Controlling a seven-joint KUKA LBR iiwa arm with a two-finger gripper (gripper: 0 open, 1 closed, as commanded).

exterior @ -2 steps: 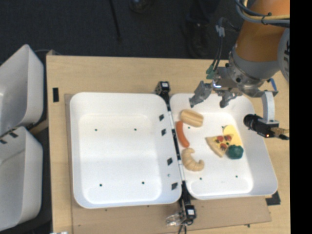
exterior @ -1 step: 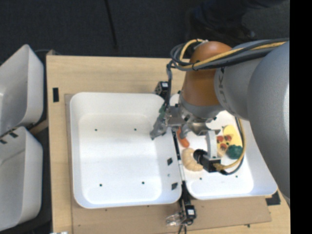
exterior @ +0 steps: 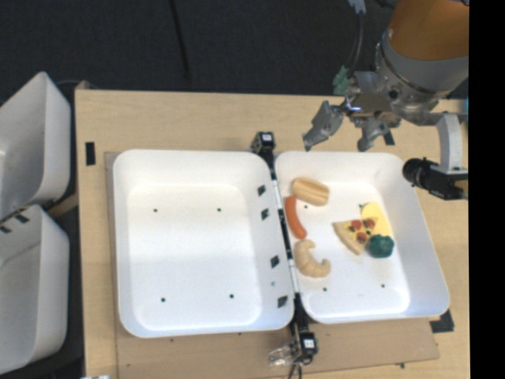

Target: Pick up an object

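The right bin [exterior: 394,294] holds a bread roll [exterior: 310,191], an orange sausage [exterior: 295,217], a croissant [exterior: 312,260], a pizza slice [exterior: 354,233], a yellow piece [exterior: 373,214] and a dark green lump [exterior: 380,246]. My gripper [exterior: 346,133] hangs above the far edge of the right bin, well clear of the food. Its two grey fingers [exterior: 319,129] are spread apart with nothing between them.
The left bin [exterior: 189,235] lies beside the right one, with black clips along the divider [exterior: 278,235] between them. White containers [exterior: 31,212] stand off the bench's left side. Bare wood [exterior: 197,117] runs behind the bins.
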